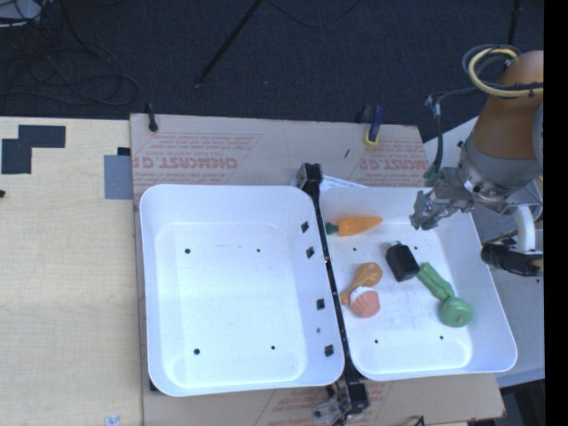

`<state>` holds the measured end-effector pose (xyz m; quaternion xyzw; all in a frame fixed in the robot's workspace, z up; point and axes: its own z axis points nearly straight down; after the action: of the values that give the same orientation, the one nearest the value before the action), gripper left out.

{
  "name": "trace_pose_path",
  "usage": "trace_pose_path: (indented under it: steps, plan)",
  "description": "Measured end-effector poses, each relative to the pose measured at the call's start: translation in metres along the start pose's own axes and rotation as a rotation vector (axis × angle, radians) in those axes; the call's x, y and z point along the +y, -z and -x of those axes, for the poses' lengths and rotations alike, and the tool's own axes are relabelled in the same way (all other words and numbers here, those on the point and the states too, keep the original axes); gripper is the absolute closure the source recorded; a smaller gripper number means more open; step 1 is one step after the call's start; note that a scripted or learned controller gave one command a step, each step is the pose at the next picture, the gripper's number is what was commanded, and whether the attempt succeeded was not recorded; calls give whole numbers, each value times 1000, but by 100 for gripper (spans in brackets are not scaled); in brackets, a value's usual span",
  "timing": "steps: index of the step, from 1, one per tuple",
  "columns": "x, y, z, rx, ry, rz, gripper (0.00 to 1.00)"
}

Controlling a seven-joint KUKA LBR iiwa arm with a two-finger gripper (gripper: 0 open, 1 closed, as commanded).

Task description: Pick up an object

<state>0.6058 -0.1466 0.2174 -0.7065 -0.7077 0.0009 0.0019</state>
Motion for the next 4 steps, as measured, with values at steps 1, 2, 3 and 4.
trace_pose_path:
  steps: [1, 2, 3, 4]
  plan:
    - [12, 64, -68, -1, 5, 7, 100]
    - [-31, 136, -49, -2, -3, 8, 100]
    - [40, 69, -68, -1, 2, 0, 100]
    - [0, 147, -49, -2, -3, 7, 100]
